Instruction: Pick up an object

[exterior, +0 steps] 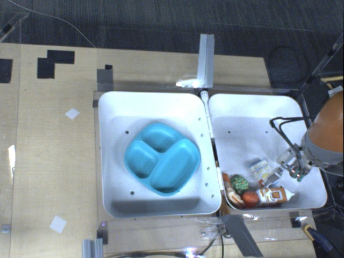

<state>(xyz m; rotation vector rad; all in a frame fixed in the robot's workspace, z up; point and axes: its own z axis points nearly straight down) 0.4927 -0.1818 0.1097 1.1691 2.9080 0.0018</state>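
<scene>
Several small objects are bunched in the near left corner of the right bin (242,117): a white printed packet (260,169), a dark green round piece (239,184), a red piece (250,199), and a small white pack with an orange label (274,195) lying flat. My gripper (283,169) hangs low over the bin's right half, just right of the packet and above the orange-labelled pack. Nothing is seen held in it. The orange band of the arm (329,123) is at the frame's right edge.
The left bin (115,112) holds a blue divided plate (161,157) at its middle. A metal post (206,58) stands behind the seam between the bins. A black cable loop (285,128) lies over the right bin's far right part.
</scene>
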